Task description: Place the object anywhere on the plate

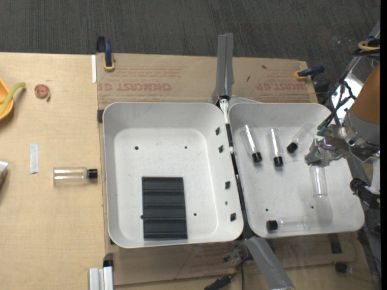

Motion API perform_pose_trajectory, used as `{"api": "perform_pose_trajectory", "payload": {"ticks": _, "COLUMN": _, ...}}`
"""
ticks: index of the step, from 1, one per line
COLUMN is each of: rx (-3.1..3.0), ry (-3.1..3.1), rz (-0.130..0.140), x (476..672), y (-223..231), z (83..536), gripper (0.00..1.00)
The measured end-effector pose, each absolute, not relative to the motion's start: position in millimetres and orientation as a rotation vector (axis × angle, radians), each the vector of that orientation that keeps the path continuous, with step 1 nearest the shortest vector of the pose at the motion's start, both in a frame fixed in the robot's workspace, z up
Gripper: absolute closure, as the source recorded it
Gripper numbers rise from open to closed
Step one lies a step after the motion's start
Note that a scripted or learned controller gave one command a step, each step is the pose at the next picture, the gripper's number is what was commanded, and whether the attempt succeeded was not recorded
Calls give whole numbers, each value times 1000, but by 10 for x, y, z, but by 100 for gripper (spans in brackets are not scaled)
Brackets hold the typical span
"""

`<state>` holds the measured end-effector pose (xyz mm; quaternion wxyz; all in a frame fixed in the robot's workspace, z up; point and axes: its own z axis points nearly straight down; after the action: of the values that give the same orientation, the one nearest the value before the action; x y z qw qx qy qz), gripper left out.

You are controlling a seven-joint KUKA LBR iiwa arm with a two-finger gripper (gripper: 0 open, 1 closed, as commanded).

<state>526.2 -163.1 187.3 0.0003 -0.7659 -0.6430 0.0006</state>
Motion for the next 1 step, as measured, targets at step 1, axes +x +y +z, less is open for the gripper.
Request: {"api": "perform_pose_trajectory", "payload": {"ticks": 1, "rx": -2406, "ry": -2020, "rz": 2, "x": 5262, "y": -1631, "z": 1873, "gripper": 0}}
